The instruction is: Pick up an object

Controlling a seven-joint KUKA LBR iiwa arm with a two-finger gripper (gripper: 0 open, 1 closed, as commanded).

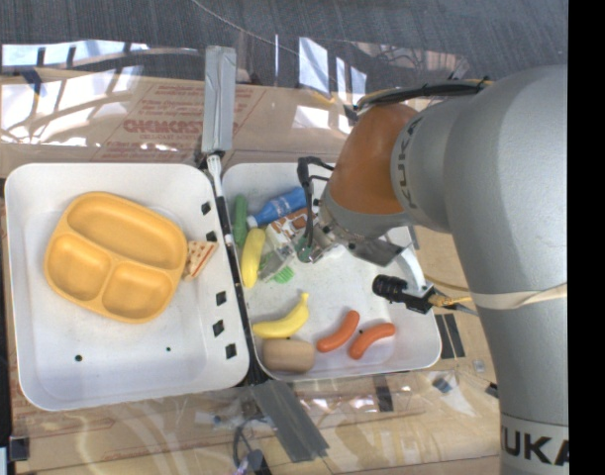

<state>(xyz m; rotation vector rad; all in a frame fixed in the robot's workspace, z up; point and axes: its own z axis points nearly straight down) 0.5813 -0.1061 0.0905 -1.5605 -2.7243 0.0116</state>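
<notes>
I see the gripper (307, 250) low in the right bin (413, 349), over clutter near the blue bottle (279, 207). Banana (285, 320) and sausages (339, 331) lie nearer the front wall.

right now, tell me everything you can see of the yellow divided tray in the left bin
The yellow divided tray looks like smooth moulded plastic, with rounded corners and three compartments: one long one along its upper side and two smaller ones below. It lies flat and right side up, turned at a slant, in the upper left part of the left bin. Nothing lies in its compartments. A small cracker-like piece rests against its right edge.
</notes>
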